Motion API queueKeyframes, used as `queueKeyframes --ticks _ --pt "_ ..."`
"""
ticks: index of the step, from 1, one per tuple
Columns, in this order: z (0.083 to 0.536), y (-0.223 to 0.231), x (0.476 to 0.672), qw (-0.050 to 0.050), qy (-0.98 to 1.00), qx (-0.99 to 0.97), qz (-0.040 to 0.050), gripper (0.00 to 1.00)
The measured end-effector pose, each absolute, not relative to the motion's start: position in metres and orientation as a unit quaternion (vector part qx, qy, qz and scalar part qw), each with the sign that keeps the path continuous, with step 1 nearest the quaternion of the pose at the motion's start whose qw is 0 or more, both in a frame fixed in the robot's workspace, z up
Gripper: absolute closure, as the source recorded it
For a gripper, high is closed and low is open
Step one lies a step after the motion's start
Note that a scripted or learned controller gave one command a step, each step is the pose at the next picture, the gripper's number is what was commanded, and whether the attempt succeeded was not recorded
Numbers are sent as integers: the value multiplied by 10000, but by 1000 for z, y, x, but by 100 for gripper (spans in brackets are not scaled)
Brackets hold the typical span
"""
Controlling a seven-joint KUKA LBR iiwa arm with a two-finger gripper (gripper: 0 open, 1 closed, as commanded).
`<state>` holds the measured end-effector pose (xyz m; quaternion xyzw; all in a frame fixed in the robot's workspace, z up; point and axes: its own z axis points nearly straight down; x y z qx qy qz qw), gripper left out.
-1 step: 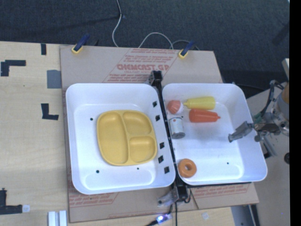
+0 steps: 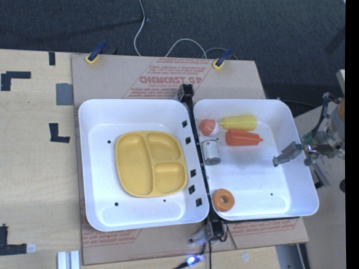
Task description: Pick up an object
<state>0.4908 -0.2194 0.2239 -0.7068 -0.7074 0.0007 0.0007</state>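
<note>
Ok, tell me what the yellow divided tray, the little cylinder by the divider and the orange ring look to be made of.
Yellow divided tray: likely moulded plastic, matte, judging by its even colour and soft rounded compartment edges.
Little cylinder: looks metallic, like a small can, going by its grey sheen; too small to be sure.
Orange ring: probably plastic or rubber toy food, doughnut-shaped, with uniform colour and a dull surface.

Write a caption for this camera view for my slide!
Yellow tray in left bin; toy foods, can in right bin; gripper at its edge.
</note>
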Motion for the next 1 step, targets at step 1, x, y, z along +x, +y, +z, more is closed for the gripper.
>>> queueKeyframes --ticks 1 --pt "162 -214 485 33 -7072 -7070 16 0"
